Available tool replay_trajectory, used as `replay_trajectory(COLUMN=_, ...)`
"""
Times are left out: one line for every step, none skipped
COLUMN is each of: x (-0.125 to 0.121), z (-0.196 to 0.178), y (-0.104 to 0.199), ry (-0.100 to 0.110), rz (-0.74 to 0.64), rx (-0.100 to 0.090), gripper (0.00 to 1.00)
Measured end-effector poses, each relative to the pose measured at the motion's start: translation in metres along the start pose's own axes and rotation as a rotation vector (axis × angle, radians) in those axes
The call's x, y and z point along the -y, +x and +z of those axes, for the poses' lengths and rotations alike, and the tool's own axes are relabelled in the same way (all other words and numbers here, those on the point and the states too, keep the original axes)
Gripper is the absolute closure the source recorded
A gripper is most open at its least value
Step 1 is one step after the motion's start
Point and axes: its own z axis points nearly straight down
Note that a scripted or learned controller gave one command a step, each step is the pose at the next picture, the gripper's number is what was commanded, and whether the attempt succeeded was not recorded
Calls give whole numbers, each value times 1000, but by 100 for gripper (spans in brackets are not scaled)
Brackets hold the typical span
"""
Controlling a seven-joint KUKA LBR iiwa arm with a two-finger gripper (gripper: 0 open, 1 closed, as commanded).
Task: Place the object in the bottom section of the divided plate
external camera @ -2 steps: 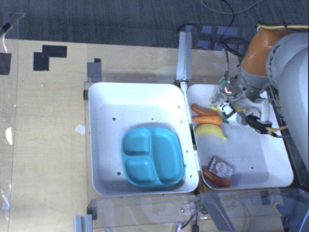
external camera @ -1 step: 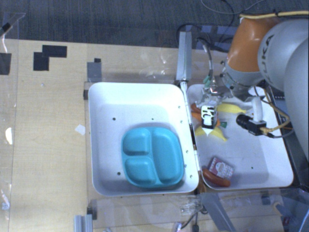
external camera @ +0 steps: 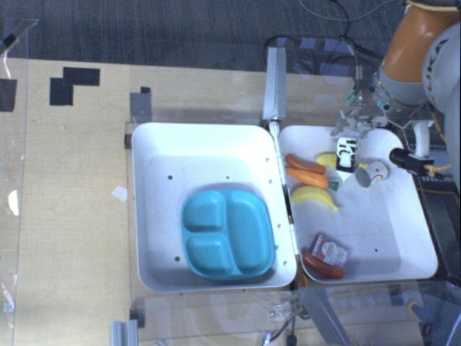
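Observation:
A blue divided plate (external camera: 228, 233) lies in the left bin (external camera: 158, 164), with two small sections on its left side and one long section on its right. My gripper (external camera: 347, 154) hangs over the back of the right bin (external camera: 403, 229), just right of a small yellow item (external camera: 327, 160). Two orange carrots (external camera: 308, 171) lie side by side against that bin's left wall, with a yellow banana (external camera: 315, 197) just in front of them. The gripper stands close above and to the right of the carrots, and nothing is seen held in it.
A red packet (external camera: 329, 250) and a reddish sausage (external camera: 322, 265) lie at the right bin's front left corner. The metal divider post (external camera: 273, 85) stands between the bins at the back. Cables (external camera: 338, 9) trail behind the right bin.

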Motion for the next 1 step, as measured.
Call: replay_trajectory(x=21, z=87, y=-83, ry=2, rz=67, rx=0, gripper=100)
